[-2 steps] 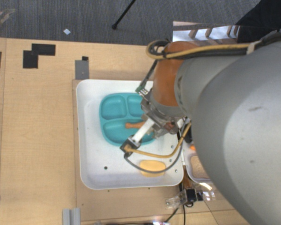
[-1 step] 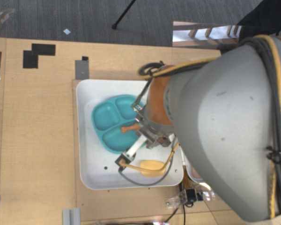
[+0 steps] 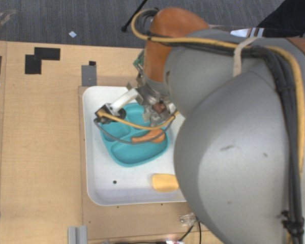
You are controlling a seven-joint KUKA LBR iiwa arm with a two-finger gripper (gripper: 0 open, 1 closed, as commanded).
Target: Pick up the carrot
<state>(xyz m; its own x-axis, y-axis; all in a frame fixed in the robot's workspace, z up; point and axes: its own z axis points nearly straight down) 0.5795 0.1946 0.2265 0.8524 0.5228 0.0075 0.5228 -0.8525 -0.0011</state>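
1. A yellow sponge-like block (image 3: 164, 182) lies near the front rim of the white bin (image 3: 99, 187), which sits on the wooden table (image 3: 35, 151).
2. Behind it, a teal divided plate (image 3: 129, 154) rests in the bin.
3. The carrot (image 3: 148, 138) lies on the plate's right side, under the arm's cables.
4. The gripper (image 3: 151, 112) hangs over the plate's back edge, just above the carrot; whether it is released or clenched cannot be told.

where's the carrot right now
In the camera view, the slim orange carrot lies inside the teal divided plastic plate in the white bin, just below the gripper, with a yellow block nearer the bin's front edge.
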